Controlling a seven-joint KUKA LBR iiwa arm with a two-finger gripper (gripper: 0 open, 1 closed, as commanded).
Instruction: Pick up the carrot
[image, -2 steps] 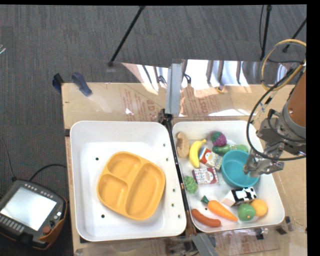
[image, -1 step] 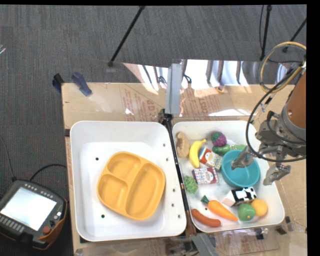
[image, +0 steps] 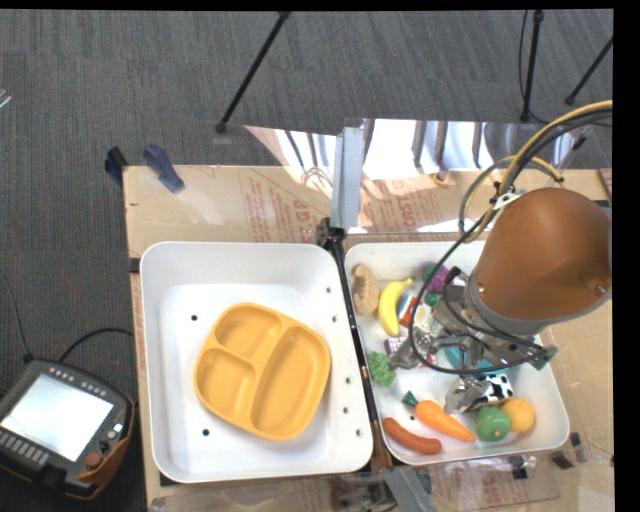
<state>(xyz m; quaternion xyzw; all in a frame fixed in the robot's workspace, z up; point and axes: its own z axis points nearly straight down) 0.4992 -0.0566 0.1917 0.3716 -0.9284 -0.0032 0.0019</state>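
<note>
cardboard-topped bench holds two bins; the carrot (image: 444, 420) lies near the right bin's (image: 556, 425) front. i cannot tell the gripper's (image: 440, 365) state; it should come straight down across the carrot's middle, clear of the sausage (image: 411, 436)

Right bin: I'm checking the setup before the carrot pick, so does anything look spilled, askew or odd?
Nothing looks spilled or damaged. The orange toy carrot with green top lies flat in the shallow white right bin, close to a red toy sausage. The yellow three-compartment plastic tray sits turned at an angle in the white left bin.
</note>
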